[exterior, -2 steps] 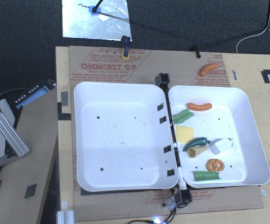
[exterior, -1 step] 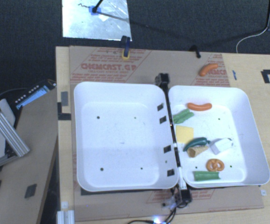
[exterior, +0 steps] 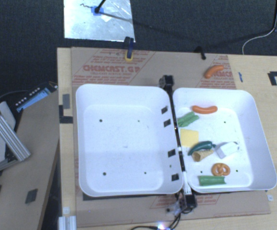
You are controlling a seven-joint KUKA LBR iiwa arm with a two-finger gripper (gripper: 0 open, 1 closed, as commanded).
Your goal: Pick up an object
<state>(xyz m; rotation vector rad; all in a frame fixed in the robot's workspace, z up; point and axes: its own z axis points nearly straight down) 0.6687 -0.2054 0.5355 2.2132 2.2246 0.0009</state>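
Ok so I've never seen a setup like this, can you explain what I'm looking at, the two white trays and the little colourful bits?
One fixed camera looks down at a slant on a robot workbench. Two shallow white bins sit side by side. The right bin holds toy food: a sausage, a green bean pod, a yellow cheese slice, a dark green pepper, a white piece, a pretzel and a green piece. Another sausage lies on the bench behind that bin. A robot arm's job here is picking up one object.

2 bins (exterior: 124,92), 2 sausages (exterior: 204,109), 1 pretzel (exterior: 220,168).
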